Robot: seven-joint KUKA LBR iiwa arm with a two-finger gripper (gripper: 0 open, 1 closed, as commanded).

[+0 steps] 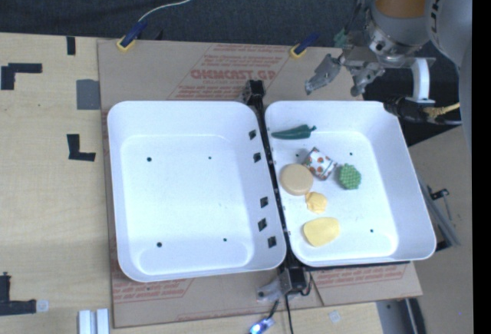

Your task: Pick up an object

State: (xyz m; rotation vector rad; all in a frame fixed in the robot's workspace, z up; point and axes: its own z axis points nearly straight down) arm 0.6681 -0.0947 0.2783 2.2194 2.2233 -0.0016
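The gripper (343, 80) hangs at upper right, above the right bin (399, 142) — fingers spread apart, nothing between them.

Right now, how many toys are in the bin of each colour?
Green: 2, the chili pepper and the bumpy ball
Yellow: 2, the small lump and the big lump
Tan: 1, the round disc
White with red spots: 1, the little cube
Total: 6, all in the right bin
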